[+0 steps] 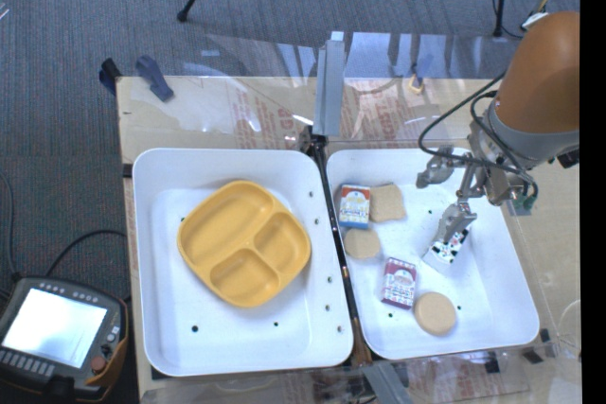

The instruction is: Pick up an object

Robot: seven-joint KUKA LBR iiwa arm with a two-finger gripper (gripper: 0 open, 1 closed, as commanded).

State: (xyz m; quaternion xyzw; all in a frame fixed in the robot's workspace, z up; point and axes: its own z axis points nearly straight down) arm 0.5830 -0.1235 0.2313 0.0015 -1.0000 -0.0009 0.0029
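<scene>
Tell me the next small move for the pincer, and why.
Probably a short straight descent: the pincer hangs right over the small black-and-white carton in the right bin, which lies apart from the other items, so nothing crowds the approach.

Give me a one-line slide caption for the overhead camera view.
KUKA arm's gripper hovers over the right bin of small cartons and biscuits; a yellow divided plate lies in the left bin.

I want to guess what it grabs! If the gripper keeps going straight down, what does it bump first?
Probably the small black-and-white carton, lying right under the gripper in the right bin. Height is hard to judge here.
</scene>
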